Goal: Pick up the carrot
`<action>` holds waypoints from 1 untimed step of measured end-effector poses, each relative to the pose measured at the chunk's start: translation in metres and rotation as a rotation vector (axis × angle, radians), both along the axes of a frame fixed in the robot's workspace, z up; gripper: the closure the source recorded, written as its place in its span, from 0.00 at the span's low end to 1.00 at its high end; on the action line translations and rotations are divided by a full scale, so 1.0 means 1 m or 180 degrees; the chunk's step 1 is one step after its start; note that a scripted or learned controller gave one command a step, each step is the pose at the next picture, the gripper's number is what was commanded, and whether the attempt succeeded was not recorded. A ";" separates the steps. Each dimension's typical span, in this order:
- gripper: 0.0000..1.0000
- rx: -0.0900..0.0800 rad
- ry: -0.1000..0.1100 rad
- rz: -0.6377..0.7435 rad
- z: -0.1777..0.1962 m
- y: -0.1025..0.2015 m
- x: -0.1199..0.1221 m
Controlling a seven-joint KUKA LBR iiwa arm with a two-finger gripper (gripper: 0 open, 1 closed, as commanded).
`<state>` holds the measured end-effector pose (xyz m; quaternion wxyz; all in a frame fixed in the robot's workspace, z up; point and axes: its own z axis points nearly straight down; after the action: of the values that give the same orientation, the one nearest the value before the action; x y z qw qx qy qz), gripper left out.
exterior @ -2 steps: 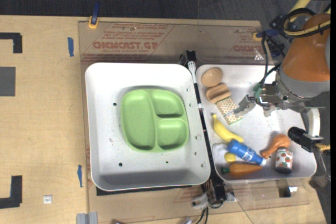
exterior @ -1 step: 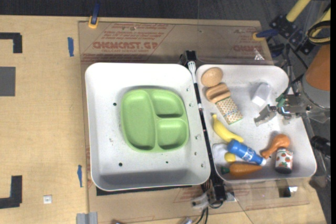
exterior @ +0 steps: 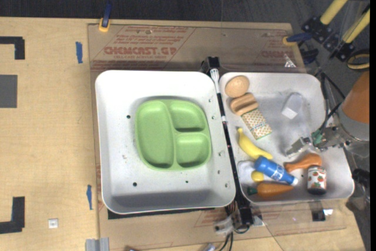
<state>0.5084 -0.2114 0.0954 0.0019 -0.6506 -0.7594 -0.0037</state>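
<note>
Carrot [exterior: 274,189] lies in right bin [exterior: 338,185]; hand [exterior: 302,144] just above.

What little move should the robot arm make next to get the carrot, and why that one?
Probably a short shift toward the bin's near edge, then down. The gripper sits over the right bin near an orange drumstick-like toy, while the carrot lies nearer the front wall, tucked beside the blue bottle. It isn't above the carrot yet.
</note>
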 end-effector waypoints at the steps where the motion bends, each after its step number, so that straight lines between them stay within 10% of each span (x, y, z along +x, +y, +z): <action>1: 0.00 -0.0050 -0.0035 0.0882 -0.006 0.015 -0.023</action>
<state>0.4850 -0.1967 0.0889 -0.0069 -0.5395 -0.8420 -0.0011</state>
